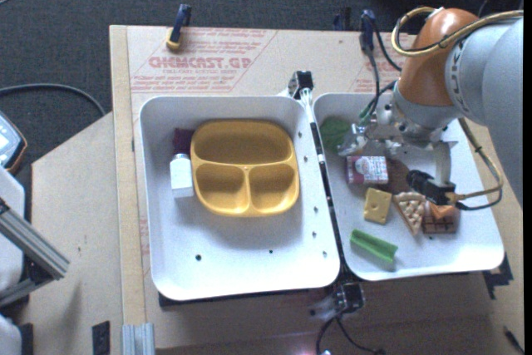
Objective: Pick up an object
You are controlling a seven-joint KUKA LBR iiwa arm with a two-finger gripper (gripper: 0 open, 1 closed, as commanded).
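Gripper sits low in the right bin, over a maroon-and-white carton; finger gap unreadable, possibly touching it; cheese wedge just below

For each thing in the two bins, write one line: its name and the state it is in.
Yellow divided tray: upright, lying flat in left bin.
White bottle: on its side, beside the tray.
Cheese wedge: flat, right bin.
Green block: flat, near front rim.
Maroon carton: below the gripper.
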